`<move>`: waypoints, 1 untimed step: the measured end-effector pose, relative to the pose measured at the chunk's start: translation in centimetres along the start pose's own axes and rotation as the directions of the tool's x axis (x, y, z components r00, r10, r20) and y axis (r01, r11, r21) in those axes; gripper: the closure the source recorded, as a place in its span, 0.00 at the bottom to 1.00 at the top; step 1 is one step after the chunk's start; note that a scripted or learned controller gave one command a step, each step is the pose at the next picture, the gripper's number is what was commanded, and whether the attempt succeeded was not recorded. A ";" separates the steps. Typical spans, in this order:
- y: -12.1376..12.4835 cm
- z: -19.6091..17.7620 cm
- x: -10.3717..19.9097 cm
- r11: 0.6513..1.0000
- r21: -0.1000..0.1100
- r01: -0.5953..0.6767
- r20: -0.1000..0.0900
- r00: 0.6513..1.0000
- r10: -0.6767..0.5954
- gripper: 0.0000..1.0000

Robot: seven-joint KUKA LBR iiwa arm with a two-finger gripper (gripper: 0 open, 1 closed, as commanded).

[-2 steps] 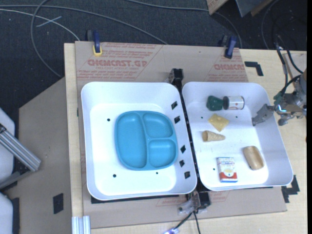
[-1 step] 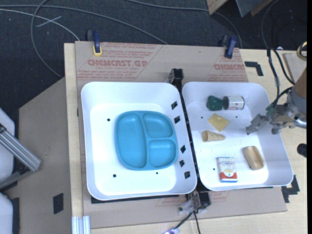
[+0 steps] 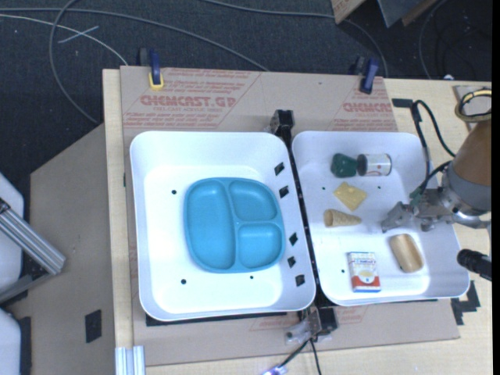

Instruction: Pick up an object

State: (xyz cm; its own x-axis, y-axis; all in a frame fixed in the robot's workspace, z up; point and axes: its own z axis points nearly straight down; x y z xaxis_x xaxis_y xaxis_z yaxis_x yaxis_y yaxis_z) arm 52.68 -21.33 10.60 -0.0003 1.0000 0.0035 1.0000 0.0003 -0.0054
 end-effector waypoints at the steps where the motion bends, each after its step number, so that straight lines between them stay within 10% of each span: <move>1: 0.2 -1.4 0.0 1.000 -0.006 0.000 0.002 1.000 0.000 1.00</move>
